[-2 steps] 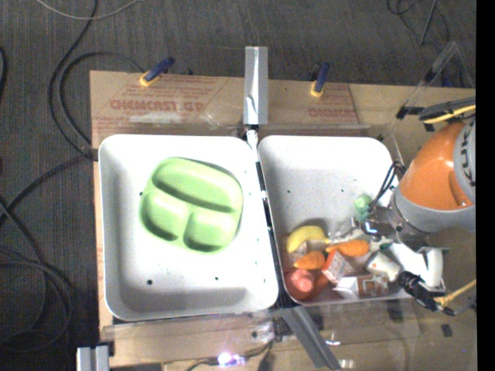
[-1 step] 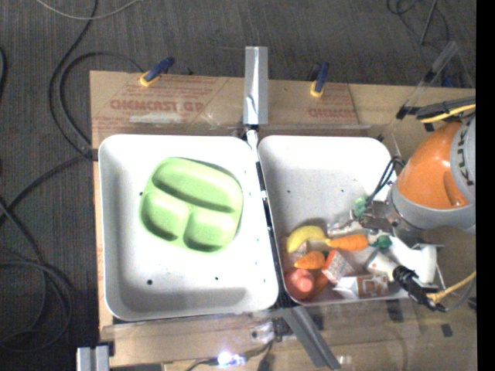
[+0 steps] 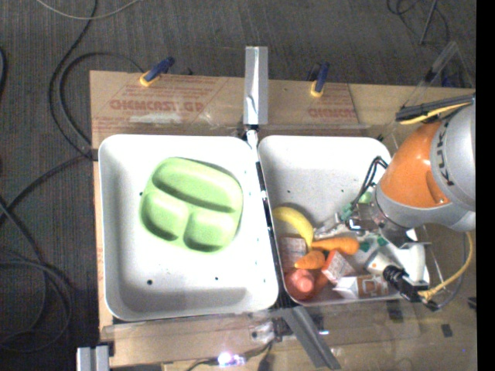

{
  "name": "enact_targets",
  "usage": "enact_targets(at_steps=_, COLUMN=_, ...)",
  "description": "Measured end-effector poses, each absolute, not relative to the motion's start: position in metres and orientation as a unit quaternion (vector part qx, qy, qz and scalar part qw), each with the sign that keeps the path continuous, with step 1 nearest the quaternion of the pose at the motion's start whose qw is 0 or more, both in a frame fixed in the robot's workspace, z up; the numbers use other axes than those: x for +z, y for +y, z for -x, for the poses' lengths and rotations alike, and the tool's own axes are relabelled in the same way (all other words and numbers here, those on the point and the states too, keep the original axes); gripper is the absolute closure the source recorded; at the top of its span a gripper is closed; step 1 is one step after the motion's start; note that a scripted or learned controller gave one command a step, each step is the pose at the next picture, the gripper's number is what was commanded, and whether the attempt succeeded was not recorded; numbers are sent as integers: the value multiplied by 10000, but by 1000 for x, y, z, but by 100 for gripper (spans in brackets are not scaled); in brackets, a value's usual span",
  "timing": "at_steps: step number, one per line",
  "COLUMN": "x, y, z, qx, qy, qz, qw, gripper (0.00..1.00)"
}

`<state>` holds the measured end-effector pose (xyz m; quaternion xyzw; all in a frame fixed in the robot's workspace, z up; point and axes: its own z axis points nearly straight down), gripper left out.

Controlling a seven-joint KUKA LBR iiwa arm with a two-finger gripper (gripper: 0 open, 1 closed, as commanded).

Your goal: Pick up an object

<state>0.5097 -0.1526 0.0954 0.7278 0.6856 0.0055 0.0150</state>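
The carrot (image 3: 334, 246), a short orange piece, is the likeliest thing to be lifted, judging by how close it sits to the pincer (image 3: 349, 221). It lies just below the pincer and a touch to its left in the camera view, nearly touching the dark metal parts there. Its long axis runs roughly left to right, tilted slightly, so a grip across its narrow width looks the sensible approach.

Whether the pincer is released or clenched cannot be told; the wrist hardware hides it, and nothing is visibly held.

Left of the pincer lies a banana (image 3: 295, 224), curved, close to the carrot's upper left. Below and left of it sits a red tomato-like piece (image 3: 302, 283), with small printed packets (image 3: 338, 267) crowded between. All of this fills the near half of the right bin (image 3: 309, 161). Well off to the pincer's left, the left bin (image 3: 124, 292) carries a green moulded tray (image 3: 192, 204).
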Motion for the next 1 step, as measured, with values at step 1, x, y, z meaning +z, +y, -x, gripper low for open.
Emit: enact_targets(at_steps=1, x=150, y=-173, z=-483, qx=-20, qy=6740, qz=-7387, qw=-11, gripper=0)
